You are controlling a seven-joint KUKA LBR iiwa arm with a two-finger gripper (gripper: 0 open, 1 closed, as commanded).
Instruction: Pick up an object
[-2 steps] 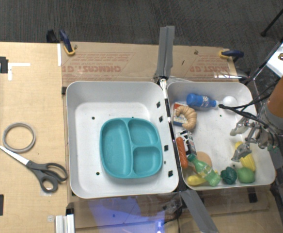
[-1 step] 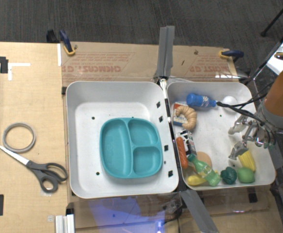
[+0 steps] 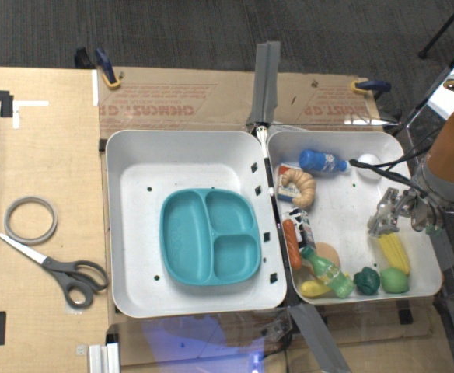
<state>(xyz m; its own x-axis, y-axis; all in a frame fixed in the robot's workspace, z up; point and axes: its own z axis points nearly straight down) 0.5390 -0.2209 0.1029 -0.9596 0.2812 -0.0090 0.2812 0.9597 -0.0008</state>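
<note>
Robot's metal two-finger hand (image 3: 384,217) hovers just above yellow plastic corn cob (image 3: 392,249) in right white bin (image 3: 343,138); grip state unclear. Nothing lifted yet; pick-up not yet done.

Pretty evenly lit overhead shot, nothing dim, focus is decent across most of it.

The two white bins (image 3: 118,208) come out brightest and go nearly blown on their floors, with soft shadows tucked under the rims. There's a bluish-purple glow spilling on the bench edge (image 3: 204,340) at about 6 o'clock. The gripper (image 3: 390,212) at 3 o'clock looks a bit smeared, and the orange band (image 3: 452,154) above it is soft. The carpet (image 3: 211,14) at 12 o'clock stays dark and grainy.
</note>
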